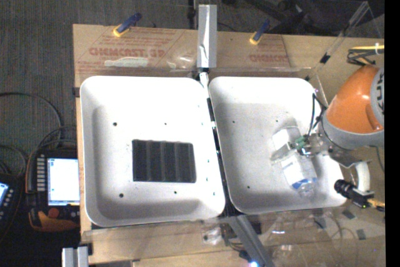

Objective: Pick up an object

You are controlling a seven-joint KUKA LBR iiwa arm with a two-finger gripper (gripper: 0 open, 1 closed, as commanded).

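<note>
A clear plastic bottle (pixel 292 162) with a blue cap lies in the right bin (pixel 250 115), towards its right side, cap pointing at the near wall. My gripper (pixel 305 146) reaches in from the right under the orange band (pixel 355 108) and sits low at the bottle's upper right side, right against it. Whether it grips the bottle is hidden by the wrist and the see-through plastic. A black ribbed rectangular pad (pixel 164 161) lies flat in the middle of the left bin (pixel 106 109).
The two bins meet at a raised rim (pixel 212 134) down the middle. A metal post (pixel 206 34) stands behind them, with blue and yellow clamps (pixel 127 24) on the back board. Cables and a black fitting (pixel 350 189) hang by the right bin's near right corner.
</note>
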